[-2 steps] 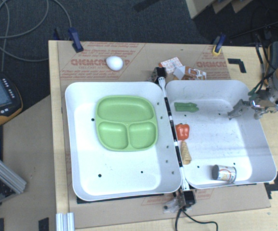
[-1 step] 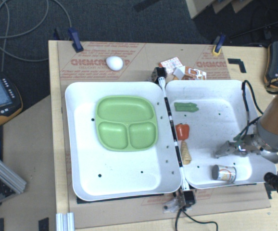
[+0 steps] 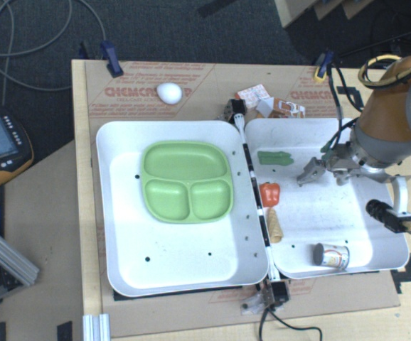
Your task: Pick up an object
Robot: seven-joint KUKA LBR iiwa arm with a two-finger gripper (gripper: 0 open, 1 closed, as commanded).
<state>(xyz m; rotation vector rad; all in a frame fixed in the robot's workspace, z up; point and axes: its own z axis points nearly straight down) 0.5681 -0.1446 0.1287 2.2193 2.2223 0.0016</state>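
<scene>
Over the right bin [image 3: 376, 258] the arm [image 3: 394, 109] reaches in from the right, its orange band above the grey wrist. The gripper [image 3: 324, 170] hangs above the upper middle of that bin, its two fingers [image 3: 309, 172] spread fairly wide apart with nothing between them. It is near a flat green piece [image 3: 274, 158] that lies toward the bin's upper left, but apart from it.

Along the right bin's left wall lie a red and orange item [image 3: 269, 194] and, just below it, a tan ribbed piece [image 3: 274, 226]. A small can [image 3: 331, 255], on its side, rests near the bin's lower edge, well apart from the gripper. A black fitting [image 3: 383, 214] on a white bracket sits over the bin's right side; what it belongs to cannot be told.

The left bin [image 3: 120, 190] holds a green divided plate [image 3: 188, 181], lying flat in its upper half, with one long compartment on top and two smaller ones beneath.

Both bins stand side by side on a brown board [image 3: 84, 155], touching along their inner rims. On the board behind the left bin rests a white egg-shaped object [image 3: 168, 92]. Behind the seam between the bins lie some crumpled wrappers [image 3: 269, 104]. Two blue clamps [image 3: 111, 57] grip the board's far edge. A grey cable [image 3: 28, 27] loops on the dark floor at upper left.
</scene>
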